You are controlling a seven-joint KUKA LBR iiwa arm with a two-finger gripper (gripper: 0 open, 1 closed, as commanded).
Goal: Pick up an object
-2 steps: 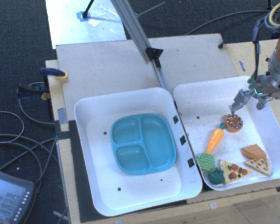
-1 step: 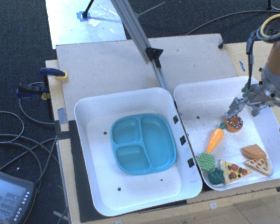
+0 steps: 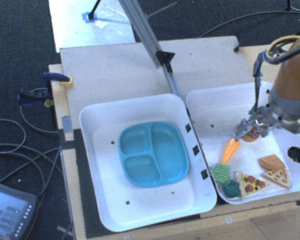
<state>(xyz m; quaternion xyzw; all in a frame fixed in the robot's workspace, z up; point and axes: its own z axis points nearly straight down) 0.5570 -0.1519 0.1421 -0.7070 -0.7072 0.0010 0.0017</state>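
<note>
Hovering in the right bin, the claw, grip state unreadable, sits at a small red-orange toy beside a carrot; probably light, stiff plastic, best pinched across its middle.

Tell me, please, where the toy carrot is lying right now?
The toy carrot lies in the right bin, left of centre, just below-left of the gripper and above the green toy.

Both bins look like smooth, faintly glossy white plastic, the teal plate like smooth matt plastic, the toy foods such as the carrot and pizza like moulded plastic, the table like pale matt board, and the pole like brushed metal.
</note>
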